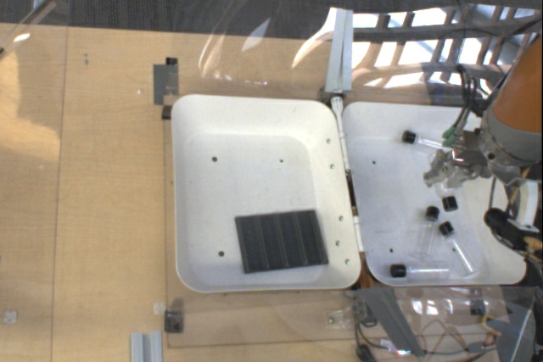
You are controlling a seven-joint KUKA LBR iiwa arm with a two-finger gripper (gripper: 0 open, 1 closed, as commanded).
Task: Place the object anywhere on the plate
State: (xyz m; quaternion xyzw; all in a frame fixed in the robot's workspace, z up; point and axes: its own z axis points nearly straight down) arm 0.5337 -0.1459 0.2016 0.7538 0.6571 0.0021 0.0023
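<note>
Bench [93,182] carries two white bins side by side. Left bin [195,182] holds a dark ribbed rectangular plate [281,241], lying flat near that bin's front edge, slightly toward its right wall; nothing on it. Right bin [377,191] holds the clutter: several clear tube-like pieces with small black caps. One capped piece [409,136] sits near the back edge, two black bits [446,203] around the middle, one capped tube [399,270] along the front edge near the front-left corner, another clear tube [462,254] toward the front-right. Which of these is the intended object I can't say. Arm [517,110] comes in over the right bin's right edge, orange band visible, gripper [454,165] low over the middle-right of that bin, close to the black bits. Can't tell whether it is spread or closed, or whether anything is in it: too small and cluttered with cable and clear plastic. Progress as I read it: early. Object not on the plate, likely not secured. Left: confirm grasp, lift, carry over the shared wall, release on the plate.
</note>
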